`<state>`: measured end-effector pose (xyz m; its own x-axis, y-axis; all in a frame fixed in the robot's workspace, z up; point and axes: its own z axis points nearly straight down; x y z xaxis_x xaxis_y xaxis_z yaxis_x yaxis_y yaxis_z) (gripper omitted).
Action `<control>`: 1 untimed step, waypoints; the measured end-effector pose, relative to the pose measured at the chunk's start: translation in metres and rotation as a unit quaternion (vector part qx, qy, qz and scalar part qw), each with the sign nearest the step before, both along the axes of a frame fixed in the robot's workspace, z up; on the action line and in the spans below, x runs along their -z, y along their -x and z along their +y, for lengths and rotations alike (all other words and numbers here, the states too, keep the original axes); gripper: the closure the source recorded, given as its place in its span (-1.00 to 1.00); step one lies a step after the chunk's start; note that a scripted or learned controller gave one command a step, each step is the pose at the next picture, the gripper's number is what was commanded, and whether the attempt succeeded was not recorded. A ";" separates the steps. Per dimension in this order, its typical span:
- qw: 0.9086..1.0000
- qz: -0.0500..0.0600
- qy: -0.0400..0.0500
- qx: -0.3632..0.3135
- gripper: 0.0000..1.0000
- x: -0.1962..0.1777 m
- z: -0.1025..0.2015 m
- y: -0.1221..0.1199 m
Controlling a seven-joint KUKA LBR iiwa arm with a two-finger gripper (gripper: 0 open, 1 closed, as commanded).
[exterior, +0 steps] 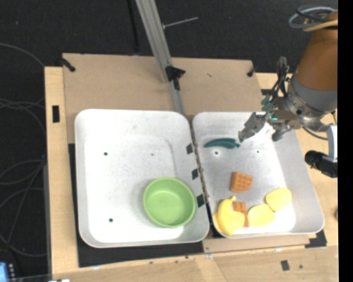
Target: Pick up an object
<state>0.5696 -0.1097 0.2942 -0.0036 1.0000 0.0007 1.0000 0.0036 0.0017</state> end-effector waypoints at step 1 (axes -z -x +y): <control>1.000 0.000 0.000 0.000 -1.00 0.000 0.000 0.000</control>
